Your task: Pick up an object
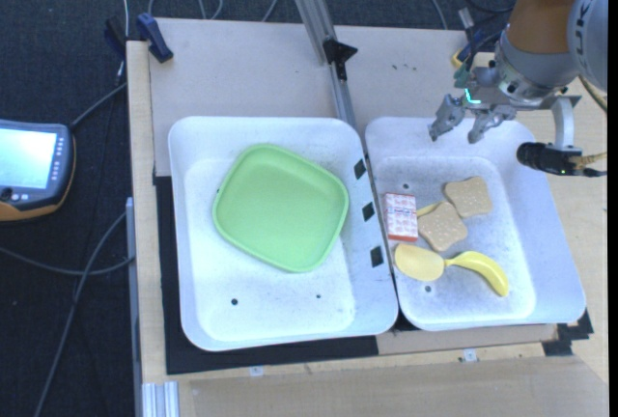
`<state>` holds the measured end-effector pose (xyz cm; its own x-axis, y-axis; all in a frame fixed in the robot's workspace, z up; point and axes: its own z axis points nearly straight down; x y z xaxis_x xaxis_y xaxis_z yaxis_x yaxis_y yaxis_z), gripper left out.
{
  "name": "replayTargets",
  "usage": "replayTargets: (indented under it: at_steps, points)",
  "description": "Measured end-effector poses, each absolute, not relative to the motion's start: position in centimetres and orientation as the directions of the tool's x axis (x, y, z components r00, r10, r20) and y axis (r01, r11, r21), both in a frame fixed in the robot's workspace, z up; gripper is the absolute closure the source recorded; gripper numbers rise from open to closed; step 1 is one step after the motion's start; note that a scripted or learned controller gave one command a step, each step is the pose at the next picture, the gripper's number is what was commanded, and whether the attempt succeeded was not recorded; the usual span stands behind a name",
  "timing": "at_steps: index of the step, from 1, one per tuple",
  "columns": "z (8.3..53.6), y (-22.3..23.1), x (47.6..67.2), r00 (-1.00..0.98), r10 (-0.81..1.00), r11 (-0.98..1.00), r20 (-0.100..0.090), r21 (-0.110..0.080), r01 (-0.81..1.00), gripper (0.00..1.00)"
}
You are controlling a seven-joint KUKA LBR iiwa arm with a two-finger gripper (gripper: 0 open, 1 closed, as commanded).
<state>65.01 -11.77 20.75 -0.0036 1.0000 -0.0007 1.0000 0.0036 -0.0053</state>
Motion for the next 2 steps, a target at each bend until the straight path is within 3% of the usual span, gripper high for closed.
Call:
replayTargets:
  at_steps: [1, 2]
  points:
    - [20.7, -11.8, 65.0, -0.004, 1.0, 0.004, -0.001, -0.005, 1.0, 0.0]
    - [15.8, -10.9, 64.8, -0.004, 1.0, 0.004, 0.0, -0.009, 1.0, 0.0]
